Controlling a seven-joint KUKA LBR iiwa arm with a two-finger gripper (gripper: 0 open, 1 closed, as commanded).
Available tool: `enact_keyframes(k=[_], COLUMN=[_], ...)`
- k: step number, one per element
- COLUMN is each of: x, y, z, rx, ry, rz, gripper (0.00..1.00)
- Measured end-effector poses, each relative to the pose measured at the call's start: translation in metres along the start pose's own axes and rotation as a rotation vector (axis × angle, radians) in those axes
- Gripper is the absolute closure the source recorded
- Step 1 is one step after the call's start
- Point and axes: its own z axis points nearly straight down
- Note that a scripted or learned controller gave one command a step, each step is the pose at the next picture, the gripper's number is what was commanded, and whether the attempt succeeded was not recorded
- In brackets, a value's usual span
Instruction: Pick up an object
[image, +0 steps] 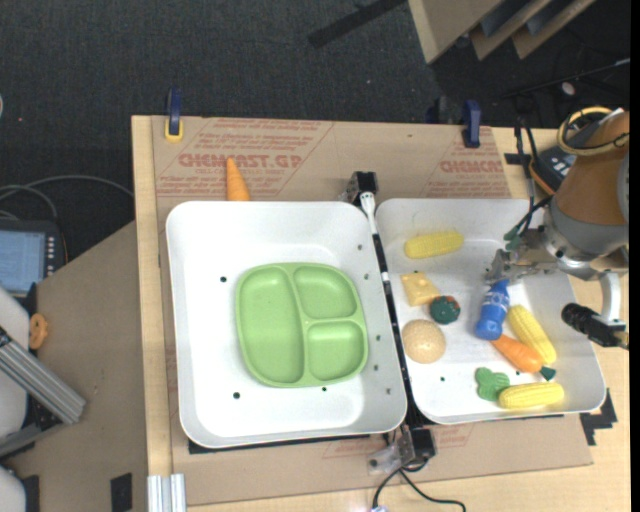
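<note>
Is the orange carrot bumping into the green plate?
Apart. In the camera view the carrot lies on the cardboard outside the left bin, while the green plate sits inside it, with bare white floor between.

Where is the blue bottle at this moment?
In the camera view, the blue bottle lies in the right bin, just below the gripper, between the green ball and a yellow corn cob.
</note>
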Motion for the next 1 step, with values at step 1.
enact_keyframes(k=[1], x=[0.0482], y=[-0.0583], z=[-0.0837], rx=[0.005], ry=[0.004], rz=[-0.002], gripper=[1.0])
